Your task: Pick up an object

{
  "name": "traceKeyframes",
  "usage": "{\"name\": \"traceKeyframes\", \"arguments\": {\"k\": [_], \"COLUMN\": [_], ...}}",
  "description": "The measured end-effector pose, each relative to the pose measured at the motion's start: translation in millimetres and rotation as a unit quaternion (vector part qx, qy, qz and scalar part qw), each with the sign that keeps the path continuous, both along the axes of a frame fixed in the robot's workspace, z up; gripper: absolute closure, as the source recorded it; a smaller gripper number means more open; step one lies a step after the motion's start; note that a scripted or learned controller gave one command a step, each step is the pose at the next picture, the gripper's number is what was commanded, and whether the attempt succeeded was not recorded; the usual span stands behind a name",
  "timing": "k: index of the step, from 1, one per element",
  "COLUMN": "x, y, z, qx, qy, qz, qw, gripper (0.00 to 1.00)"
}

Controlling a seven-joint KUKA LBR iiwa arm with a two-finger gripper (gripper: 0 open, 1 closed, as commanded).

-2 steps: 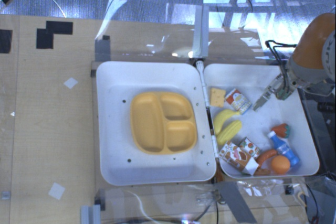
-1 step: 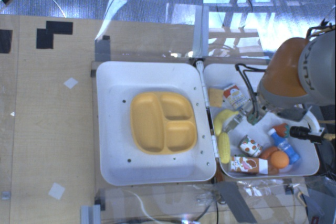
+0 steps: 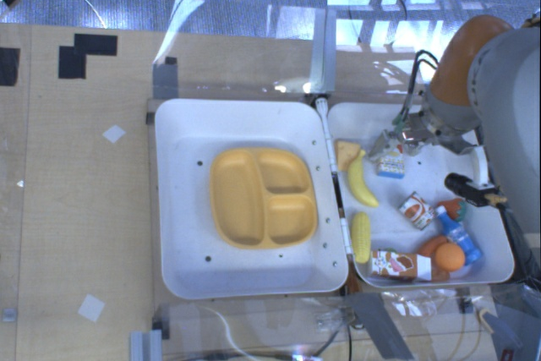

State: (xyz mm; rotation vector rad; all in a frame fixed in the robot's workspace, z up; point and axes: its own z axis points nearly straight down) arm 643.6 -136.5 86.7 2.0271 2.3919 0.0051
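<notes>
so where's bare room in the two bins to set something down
The left bin has bare floor all round the yellow plate. The right bin is crowded: banana, corn, can and orange. A small patch lies between banana and can.

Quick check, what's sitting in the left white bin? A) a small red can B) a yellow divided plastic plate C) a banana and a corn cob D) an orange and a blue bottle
B: the yellow divided plastic plate lies alone in the left white bin; the food items sit in the right white bin.
</notes>
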Motion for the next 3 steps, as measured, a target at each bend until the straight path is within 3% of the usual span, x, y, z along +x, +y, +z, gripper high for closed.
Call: {"name": "traceKeyframes", "arguments": {"k": [1, 2, 3], "x": [9, 12, 19], "y": [28, 30, 102], "z": [0, 14, 102], "qx": [-0.0006, -0.002, 0.0024], "qy": [0.0, -0.005, -0.002], "qz": [0.098, 0.102, -0.118], "qw": [0.9952, 0.9948, 0.993], "gripper": [0.0, 1.0, 1.0]}}
